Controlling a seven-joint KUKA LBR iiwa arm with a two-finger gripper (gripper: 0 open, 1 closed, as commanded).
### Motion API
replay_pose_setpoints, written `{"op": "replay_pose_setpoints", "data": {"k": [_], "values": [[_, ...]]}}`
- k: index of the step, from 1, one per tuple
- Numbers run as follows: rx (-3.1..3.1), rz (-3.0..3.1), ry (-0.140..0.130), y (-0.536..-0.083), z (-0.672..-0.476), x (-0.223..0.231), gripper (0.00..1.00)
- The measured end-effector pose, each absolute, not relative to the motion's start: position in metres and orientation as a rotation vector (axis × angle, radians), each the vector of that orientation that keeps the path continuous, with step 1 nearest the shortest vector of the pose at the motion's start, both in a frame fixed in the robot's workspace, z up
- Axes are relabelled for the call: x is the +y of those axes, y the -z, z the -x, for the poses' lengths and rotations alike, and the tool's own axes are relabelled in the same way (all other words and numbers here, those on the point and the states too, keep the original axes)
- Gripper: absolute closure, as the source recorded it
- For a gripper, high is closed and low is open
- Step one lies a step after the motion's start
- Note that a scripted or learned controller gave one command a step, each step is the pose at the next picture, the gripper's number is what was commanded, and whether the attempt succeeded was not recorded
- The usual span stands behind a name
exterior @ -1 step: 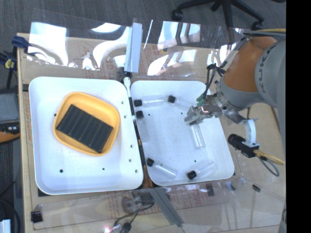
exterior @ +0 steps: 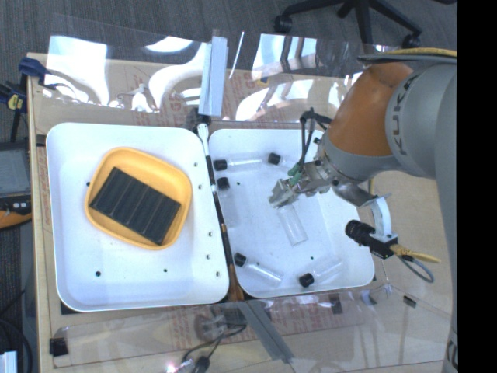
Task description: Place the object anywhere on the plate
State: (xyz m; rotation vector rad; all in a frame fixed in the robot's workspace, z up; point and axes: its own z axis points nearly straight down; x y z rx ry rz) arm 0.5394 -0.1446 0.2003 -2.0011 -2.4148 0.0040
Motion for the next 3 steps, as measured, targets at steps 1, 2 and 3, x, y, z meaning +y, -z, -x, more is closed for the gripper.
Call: {"op": "replay_pose_setpoints", "data": {"k": [1, 2, 3], "values": [[-2.519, 1.87, -0.003, -0.191, -0.551, -0.071, 1.0], [-2.569, 1.807, -0.002, -0.191, -0.557, 0.011, 1.0], [-2.568, 1.808, -0.002, -0.192, -0.557, 0.011, 0.0]]}}
